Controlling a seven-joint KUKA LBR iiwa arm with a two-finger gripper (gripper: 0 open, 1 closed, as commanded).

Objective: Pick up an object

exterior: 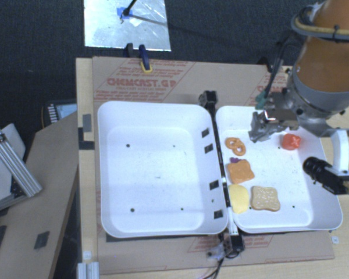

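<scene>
Starting at the near wall of the right-hand shallow white bin [314, 224]: a pale yellow round disc [239, 199] sits in the near-left corner, close to the edge shared with the left-hand shallow white bin [157, 173]. A tan toast-shaped slice [265, 199] is just beside the disc on its right; can't tell if they touch. From the toast out to the right wall the floor is bare.

Next back, an orange square piece with a purple patch [241, 171] hugs the shared edge, its near side meeting the disc's far side. Just behind it, apart by a small gap, lies an orange pretzel-shaped piece [235, 146], also near that edge. A red rounded piece [290, 141] sits well right of the pretzel, with open floor on its near side.

The grey two-finger gripper [260, 131] hangs over the bin's far half, between pretzel and red piece and slightly behind both. Released or clenched: can't tell from this angle.

The left bin's floor is bare white wall to wall. Black clips [214, 185] line the shared edge.

Farther back, a brown cardboard sheet with red lettering [180, 77] lies under both bins, with a blue clamp [144, 56] on its far edge and a crinkled silver foil sheet [104, 16] beyond.
</scene>
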